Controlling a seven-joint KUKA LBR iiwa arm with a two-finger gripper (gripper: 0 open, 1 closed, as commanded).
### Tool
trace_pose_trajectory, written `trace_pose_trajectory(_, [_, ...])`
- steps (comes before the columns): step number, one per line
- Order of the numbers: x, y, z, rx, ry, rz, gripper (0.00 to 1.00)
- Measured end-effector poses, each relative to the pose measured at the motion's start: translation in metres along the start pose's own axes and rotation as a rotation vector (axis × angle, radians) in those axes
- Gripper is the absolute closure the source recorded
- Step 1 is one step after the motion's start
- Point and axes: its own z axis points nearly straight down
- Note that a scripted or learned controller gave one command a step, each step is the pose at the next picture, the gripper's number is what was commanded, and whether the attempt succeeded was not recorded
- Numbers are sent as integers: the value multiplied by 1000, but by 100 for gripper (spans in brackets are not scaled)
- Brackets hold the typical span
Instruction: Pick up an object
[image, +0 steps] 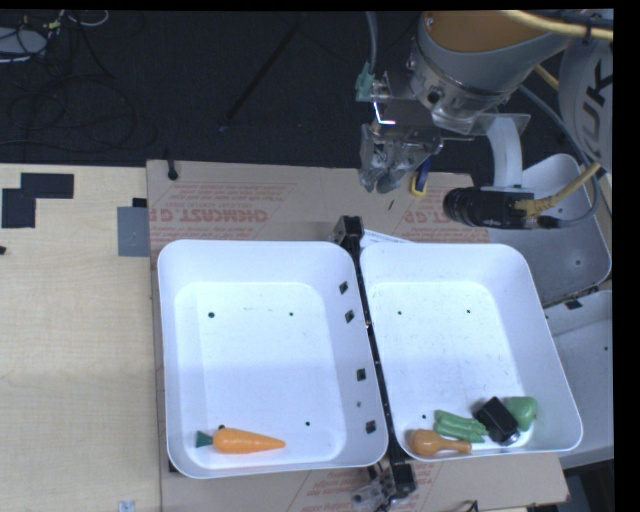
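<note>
An orange toy carrot (247, 440) with a dark green top lies along the front edge of the left bin (190, 270). In the front right corner of the right bin (530, 290) sit a green bean pod (460, 426), a tan pear-shaped piece (437, 444), a black block (497, 419) and a green rounded piece (522, 408), all close together. My gripper (392, 178) hangs high above the bench behind the bins, over the brown cardboard, far from every object, with nothing visibly held.
A black divider strip with clips (358, 330) runs between the two bins. Brown cardboard (260, 205) lies under and behind the bins. Pale wooden bench surface (70, 350) extends to the left, with dark patches near the back left.
</note>
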Motion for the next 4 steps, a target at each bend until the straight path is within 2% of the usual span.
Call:
trace_pose_trajectory(1, [-31, -28, -67, 0, -2, 8, 100])
trace_pose_trajectory(2, [68, 38, -59, 7, -1, -1, 100])
trace_pose_trajectory(3, [30, 49, 102, 23, -8, 11, 100])
trace_pose_trajectory(4, [-68, 16, 9, -3, -5, 17, 100])
